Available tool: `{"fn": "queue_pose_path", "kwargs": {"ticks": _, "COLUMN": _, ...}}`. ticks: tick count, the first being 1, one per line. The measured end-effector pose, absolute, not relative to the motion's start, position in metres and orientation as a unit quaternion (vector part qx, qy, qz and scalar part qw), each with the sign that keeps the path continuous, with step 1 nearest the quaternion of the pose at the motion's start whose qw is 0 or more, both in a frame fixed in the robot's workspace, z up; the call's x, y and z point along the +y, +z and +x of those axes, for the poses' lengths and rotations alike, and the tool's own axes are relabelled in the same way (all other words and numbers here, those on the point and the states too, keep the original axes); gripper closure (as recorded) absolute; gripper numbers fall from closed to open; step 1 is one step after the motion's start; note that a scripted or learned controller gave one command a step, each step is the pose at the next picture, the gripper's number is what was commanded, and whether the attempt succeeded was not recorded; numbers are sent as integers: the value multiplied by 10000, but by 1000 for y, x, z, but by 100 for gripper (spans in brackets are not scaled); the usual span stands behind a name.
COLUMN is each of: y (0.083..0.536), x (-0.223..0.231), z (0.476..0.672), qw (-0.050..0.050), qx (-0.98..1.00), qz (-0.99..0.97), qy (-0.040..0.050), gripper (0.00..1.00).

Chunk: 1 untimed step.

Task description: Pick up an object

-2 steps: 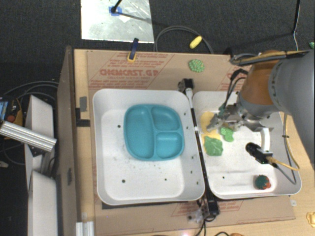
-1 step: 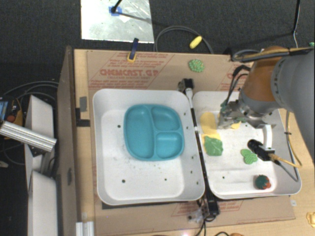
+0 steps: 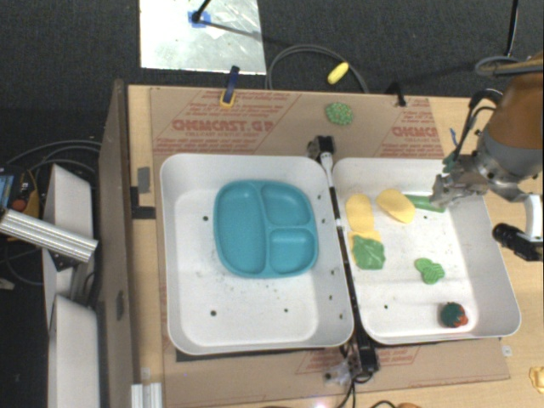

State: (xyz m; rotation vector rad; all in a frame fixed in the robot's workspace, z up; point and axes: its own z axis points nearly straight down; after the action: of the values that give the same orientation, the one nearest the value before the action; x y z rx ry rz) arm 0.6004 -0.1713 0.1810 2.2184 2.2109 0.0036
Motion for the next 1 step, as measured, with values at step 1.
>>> {"fn": "queue_pose_path", "kwargs": {"ticks": 1, "y": 176, "x": -167, "z": 600, "qw": 14, "qx": 7079, "qz": 7063, "qy": 5, "gripper": 0}}
